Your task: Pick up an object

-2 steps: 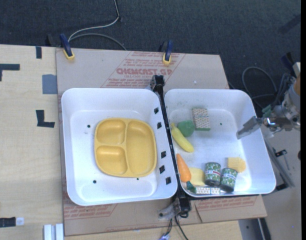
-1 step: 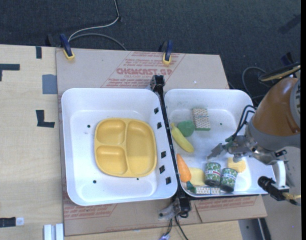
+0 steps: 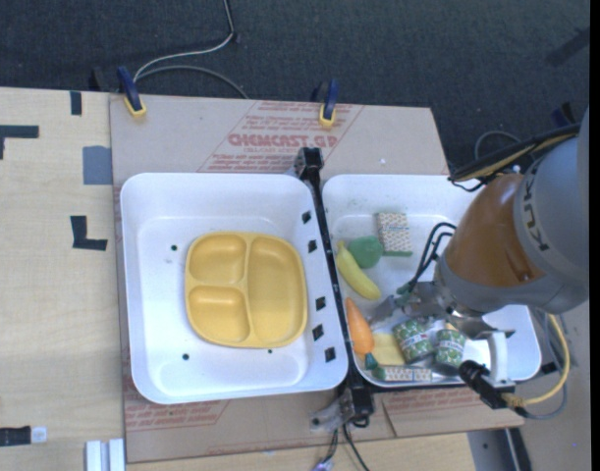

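Green cans directly beneath the tool

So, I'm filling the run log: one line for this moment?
arm: over right bin | gripper: low among cans | yellow tray: left bin

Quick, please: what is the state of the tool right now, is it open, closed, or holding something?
Tool: low in the right bin, above the green cans; open or closed cannot be told, and no object is seen held.
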{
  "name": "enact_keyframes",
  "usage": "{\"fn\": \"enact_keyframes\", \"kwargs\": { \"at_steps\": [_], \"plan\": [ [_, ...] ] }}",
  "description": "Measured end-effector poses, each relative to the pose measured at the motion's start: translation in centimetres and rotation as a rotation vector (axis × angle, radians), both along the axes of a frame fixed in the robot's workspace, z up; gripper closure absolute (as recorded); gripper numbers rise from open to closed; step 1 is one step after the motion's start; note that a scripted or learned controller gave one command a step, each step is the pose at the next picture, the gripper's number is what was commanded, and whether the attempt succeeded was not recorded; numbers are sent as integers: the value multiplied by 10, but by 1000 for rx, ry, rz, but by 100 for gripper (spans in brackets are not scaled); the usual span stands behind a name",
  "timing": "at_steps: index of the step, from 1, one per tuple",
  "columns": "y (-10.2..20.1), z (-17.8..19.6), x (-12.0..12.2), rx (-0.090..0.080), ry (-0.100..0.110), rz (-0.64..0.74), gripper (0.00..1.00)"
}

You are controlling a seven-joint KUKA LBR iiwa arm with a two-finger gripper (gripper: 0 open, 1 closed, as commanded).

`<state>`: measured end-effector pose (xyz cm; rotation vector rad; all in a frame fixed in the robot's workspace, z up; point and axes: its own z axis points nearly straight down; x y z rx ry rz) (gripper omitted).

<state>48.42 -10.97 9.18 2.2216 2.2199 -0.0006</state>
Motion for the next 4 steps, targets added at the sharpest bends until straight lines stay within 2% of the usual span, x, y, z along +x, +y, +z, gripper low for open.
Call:
{"fn": "enact_keyframes", "kwargs": {
  "at_steps": [1, 2, 4],
  "plan": [
    [1, 10, 1, 1, -2, 2, 100],
    [1, 9, 1, 2, 0, 1, 0],
    [-15, -5, 1, 4, -2, 4, 0]
  ]
}}
